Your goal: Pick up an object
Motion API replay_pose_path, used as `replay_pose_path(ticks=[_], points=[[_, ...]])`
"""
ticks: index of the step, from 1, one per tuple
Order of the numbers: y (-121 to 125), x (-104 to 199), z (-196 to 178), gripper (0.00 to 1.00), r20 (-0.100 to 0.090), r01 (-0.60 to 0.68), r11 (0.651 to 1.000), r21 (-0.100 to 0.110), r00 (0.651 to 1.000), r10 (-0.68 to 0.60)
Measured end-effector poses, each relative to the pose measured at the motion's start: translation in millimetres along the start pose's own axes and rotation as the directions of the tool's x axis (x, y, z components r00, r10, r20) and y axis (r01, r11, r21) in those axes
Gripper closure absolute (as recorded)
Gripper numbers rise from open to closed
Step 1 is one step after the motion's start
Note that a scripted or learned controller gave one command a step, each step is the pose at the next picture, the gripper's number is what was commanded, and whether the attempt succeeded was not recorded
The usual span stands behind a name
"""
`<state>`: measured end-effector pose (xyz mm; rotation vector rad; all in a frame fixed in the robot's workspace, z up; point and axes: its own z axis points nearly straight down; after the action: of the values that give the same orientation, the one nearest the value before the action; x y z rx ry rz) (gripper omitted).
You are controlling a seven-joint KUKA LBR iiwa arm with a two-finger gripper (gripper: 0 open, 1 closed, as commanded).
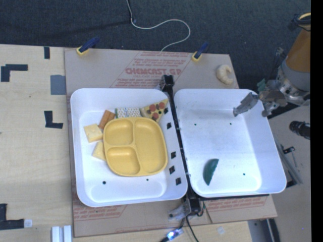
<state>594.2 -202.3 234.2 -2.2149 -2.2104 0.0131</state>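
Two bins, arm entering at right edge.
Left bin [81, 150]: yellow divided plate [135, 146] partly covers small items. Right bin [262, 135]: green object [210, 171] near side; gripper [246, 105] at far right, grip state unreadable, arm cut off.

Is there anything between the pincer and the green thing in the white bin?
No. In the camera view, just bare white floor of the right bin lies between the pincer and the green thing.
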Motion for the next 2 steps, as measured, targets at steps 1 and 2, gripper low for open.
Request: replay_pose_path(ticks=[1,2], points=[[2.4,0.4,-8.5,0.0,0.003,0.003,1.0,-0.013,1.0,-0.003],[1.8,7.2,37.2,0.0,0.002,0.003,1.0,-0.009,1.0,-0.003]])
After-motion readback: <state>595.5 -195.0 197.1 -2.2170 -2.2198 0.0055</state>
